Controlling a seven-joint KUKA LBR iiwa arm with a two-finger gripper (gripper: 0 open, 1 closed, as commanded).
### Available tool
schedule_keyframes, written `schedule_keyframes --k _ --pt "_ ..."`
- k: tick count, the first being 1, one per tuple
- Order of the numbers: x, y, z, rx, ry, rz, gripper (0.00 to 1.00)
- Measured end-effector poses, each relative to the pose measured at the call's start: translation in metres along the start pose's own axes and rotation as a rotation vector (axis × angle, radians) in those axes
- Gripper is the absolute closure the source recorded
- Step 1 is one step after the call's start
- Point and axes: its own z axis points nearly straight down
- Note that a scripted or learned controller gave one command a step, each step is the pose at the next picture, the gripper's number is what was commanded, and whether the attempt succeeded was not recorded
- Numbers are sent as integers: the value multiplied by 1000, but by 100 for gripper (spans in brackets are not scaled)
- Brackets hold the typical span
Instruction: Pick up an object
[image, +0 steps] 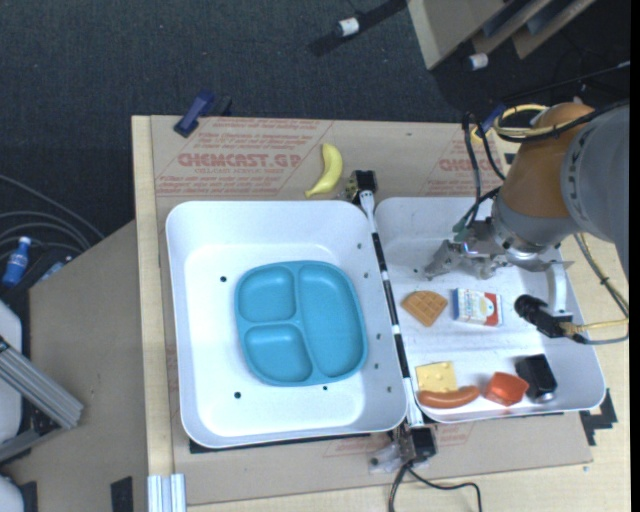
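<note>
My gripper (462, 264) hangs over the back part of the right bin (590, 372), open, with nothing between its fingers. Just in front of it lie a brown waffle piece (425, 306) and a small white carton with red and blue print (475, 306). Along the bin's front edge are a yellow cheese wedge (435, 376), a sausage (449, 397), a red pepper piece (507, 388) and a black block (537, 375).
The left bin (190, 300) holds a blue divided plate (299, 321). A banana (326, 170) lies on the bench behind the bins, and a blue item (194, 113) sits at the bench's far left corner. A black divider (385, 290) runs between the bins.
</note>
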Motion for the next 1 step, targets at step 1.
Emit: schedule_keyframes --k 1 --pt "24 48 -1 -3 0 -1 0"
